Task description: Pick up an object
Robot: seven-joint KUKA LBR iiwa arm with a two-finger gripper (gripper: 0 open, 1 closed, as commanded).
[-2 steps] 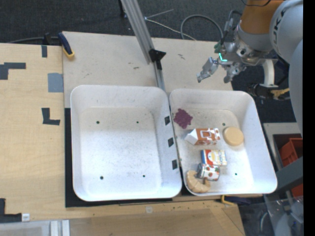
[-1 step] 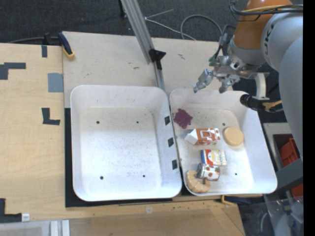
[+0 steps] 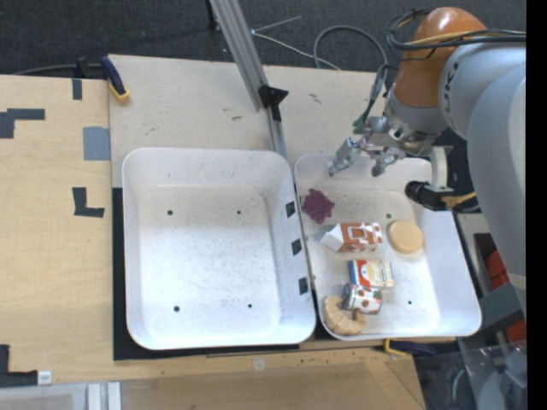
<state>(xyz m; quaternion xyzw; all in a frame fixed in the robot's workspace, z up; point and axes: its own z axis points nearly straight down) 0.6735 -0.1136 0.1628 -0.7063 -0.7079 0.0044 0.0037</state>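
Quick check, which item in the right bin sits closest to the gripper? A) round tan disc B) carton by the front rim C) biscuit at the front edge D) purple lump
D: the purple lump lies at the back-left of the right bin, just below the gripper, which hangs open; the round tan disc and the cartons lie further forward.

We see a robotics lab: a wooden bench (image 3: 51, 229) marked with tape, two white bins (image 3: 205, 246), loose cables (image 3: 342, 45), and a metal pole (image 3: 244, 45).
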